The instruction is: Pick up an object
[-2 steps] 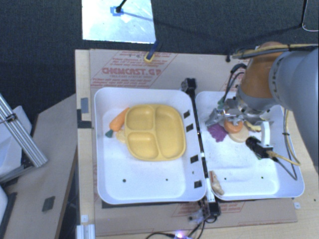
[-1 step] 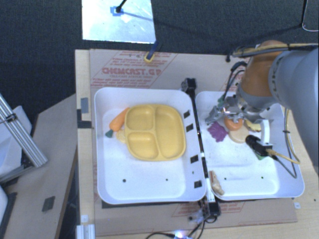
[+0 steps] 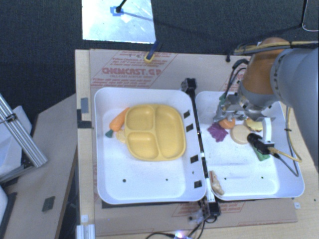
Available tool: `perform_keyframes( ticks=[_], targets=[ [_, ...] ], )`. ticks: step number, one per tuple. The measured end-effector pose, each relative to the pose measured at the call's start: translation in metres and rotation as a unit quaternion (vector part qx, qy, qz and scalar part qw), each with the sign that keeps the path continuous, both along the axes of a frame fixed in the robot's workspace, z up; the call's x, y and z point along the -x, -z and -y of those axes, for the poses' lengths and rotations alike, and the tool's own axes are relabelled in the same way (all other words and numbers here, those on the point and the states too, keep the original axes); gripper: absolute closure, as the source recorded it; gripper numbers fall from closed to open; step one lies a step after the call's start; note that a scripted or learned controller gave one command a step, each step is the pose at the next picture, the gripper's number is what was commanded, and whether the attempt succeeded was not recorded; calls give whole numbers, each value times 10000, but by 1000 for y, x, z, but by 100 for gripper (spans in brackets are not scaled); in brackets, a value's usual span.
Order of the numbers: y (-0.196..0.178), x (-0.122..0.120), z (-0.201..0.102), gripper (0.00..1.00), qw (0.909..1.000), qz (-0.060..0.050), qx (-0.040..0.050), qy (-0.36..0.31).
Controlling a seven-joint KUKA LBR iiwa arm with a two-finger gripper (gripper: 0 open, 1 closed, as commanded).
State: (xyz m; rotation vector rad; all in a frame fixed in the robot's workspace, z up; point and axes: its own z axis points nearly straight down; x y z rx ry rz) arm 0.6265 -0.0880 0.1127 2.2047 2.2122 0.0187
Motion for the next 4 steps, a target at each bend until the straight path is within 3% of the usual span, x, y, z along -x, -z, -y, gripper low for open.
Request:
perform_keyframes(
  ticks=[1,2,3,4],
  targets=[
    [-44,-6,1,100,10000,-84,-22,0],
    [-104,-8,10,100,10000,-64,-15,5],
    [-113,-9,10,100,10000,-89,-22,-1],
    [-120,38,-15,100,9999,-113,-26,-6]
  ],
)
